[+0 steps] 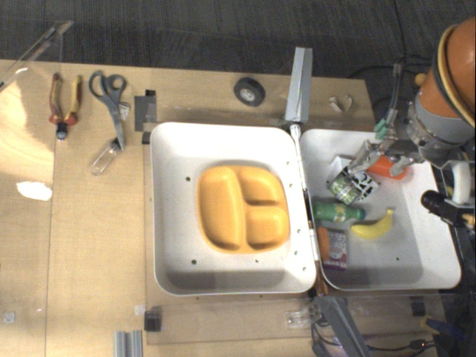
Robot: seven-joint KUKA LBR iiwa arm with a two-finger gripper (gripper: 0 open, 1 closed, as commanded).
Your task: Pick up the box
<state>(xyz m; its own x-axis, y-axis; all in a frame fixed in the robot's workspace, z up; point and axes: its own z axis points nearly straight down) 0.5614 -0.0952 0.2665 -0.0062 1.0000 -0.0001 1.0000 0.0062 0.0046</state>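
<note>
no readable text, black-and-white pattern on box [362, 185], wrapper [337, 245] print illegible

The grey arm with its orange band [455, 65] is cut off by the right edge. Its two-finger gripper [372, 155] is too small and cluttered to tell how the fingers stand. A red-orange object [388, 166] lies partly hidden beneath it. The small printed box [336, 246] has an unreadable label. Dark cables and brackets [349, 333] run off the bottom edge.
</note>
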